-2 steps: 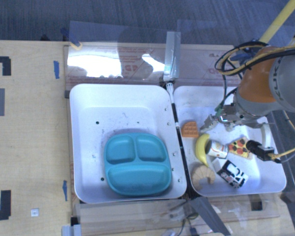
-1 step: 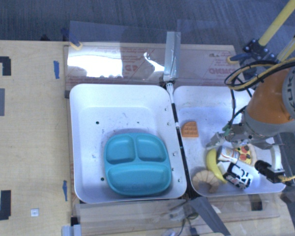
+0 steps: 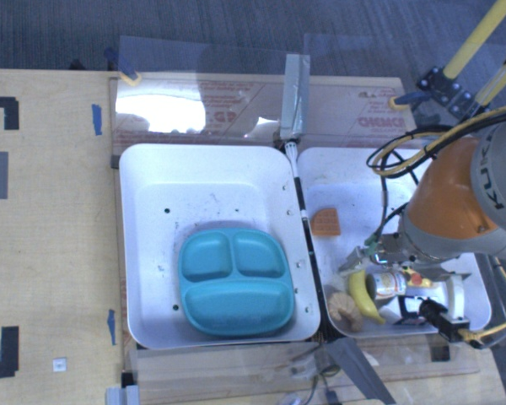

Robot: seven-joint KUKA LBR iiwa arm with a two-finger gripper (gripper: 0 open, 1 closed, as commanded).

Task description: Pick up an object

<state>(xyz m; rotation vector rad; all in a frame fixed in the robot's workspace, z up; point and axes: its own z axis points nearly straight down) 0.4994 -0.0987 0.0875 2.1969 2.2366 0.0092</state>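
Reaching in from the right, the grey arm (image 3: 481,184) with its orange band (image 3: 447,197) bends down over the right bin (image 3: 354,171). Its gripper (image 3: 386,283) is low inside this bin, near the front edge, in the middle of a small group of things. How the gripper is set, and whether it has hold of anything, I cannot tell, because the wrist and the cables cover that part.

A yellow banana (image 3: 363,296) lies just beside the gripper, on its left side, curved and pointing toward the front wall of the bin. Whether it touches the gripper is not clear. In front of the banana, close to the front left corner, there is a pale brownish lump (image 3: 344,310); what it is I cannot say. An orange-brown square piece (image 3: 325,221), like a cracker or small sponge, lies apart from them, further back near the left wall of the right bin.

The left bin (image 3: 152,184) holds a teal divided plate (image 3: 234,283) with three compartments, two small ones at the back and one wide at the front. The plate sits in the front half of that bin. Both bins stand side by side on a wooden bench (image 3: 42,243), with a clear plastic sheet (image 3: 202,108) behind them.
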